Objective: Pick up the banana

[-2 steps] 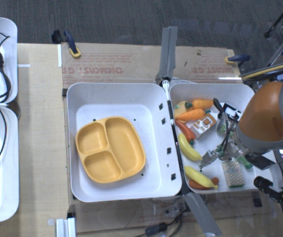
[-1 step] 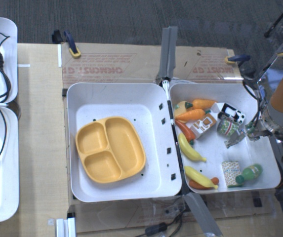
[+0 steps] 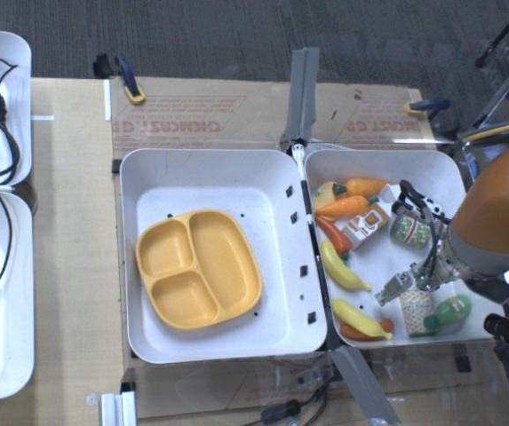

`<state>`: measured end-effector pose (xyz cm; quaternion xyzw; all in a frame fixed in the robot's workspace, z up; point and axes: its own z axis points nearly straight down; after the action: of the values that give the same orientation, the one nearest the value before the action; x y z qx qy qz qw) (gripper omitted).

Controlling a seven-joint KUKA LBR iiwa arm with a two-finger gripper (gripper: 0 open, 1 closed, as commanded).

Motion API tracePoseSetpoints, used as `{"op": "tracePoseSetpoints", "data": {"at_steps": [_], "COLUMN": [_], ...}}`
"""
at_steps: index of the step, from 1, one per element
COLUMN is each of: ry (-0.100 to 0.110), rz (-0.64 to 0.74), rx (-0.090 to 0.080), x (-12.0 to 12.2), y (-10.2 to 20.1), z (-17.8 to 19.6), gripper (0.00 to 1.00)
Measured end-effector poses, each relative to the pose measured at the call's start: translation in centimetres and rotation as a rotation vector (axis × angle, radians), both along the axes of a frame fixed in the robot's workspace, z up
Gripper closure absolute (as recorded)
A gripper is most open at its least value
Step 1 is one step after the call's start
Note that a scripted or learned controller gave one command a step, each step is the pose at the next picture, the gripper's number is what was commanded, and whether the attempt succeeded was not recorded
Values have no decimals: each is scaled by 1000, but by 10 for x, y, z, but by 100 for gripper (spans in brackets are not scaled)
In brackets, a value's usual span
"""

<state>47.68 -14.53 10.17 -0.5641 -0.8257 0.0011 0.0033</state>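
Two white bins sit side by side on the tabletop (image 3: 67,193), and we take the right bin (image 3: 454,162) as our landmark. Along its left wall we see two bananas: one banana (image 3: 343,267) lies at a slant about midway down that wall, and a second banana (image 3: 361,317) lies nearer the bin's front left corner, resting on something red that peeks out beneath it. Toward the bin's back left corner are two orange carrots (image 3: 352,196), with a red pepper-like piece (image 3: 332,234) and a small white and orange carton (image 3: 366,224) just in front of them. A green can (image 3: 409,230) lies near the bin's middle, and a pale patterned cup (image 3: 416,309) and a green bottle (image 3: 448,312) sit toward its front right corner.

The end effector (image 3: 398,287) hangs over the front middle of the right bin, between the bananas and the cup, apart from both bananas. We cannot tell how far it is spread, and we see nothing gripped in it. The arm's orange band (image 3: 501,204) rises over the bin's right wall.

Left of the right bin, the left bin (image 3: 139,264) holds a yellow divided plate (image 3: 199,268).
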Motion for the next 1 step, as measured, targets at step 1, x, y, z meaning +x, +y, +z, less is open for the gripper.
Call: {"op": "tracePoseSetpoints", "data": {"at_steps": [1], "ry": [-1], "rz": [109], "rx": [0], "x": [17], "y": [39], "z": [-14], "gripper": [0]}}
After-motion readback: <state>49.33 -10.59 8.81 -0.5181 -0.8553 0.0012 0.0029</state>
